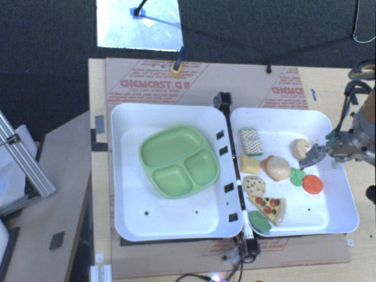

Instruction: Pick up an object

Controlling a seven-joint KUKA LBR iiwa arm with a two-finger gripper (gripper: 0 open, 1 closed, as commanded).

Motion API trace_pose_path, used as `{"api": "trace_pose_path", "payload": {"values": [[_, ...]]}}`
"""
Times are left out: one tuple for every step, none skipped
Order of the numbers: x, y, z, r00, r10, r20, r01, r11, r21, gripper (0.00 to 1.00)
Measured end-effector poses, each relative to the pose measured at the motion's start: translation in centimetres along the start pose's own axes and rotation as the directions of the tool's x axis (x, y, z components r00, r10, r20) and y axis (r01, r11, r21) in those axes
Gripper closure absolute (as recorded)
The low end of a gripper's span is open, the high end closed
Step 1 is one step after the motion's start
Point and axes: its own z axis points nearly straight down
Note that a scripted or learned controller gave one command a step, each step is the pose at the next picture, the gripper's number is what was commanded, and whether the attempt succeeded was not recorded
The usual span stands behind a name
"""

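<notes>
Here | pincer [311,157] state: cannot tell | board [155,84] reads "CHEMCAST GP"

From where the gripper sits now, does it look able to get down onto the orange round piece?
Probably yes. The gripper is over the right bin, just above the orange round piece, which lies uncovered; a green piece touches its left edge.

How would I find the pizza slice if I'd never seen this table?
Look in the right-hand white bin, the one full of toy food, not the one with the green tray. Go to its front edge: the pizza slice is the only triangle, yellow with red dots, just below the round cookie.
</notes>
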Motion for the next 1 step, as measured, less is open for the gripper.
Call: {"api": "trace_pose_path", "payload": {"values": [[0.02,0.2,-0.45,1.0,-0.003,0.002,0.003,1.0,-0.01,0.0]]}}
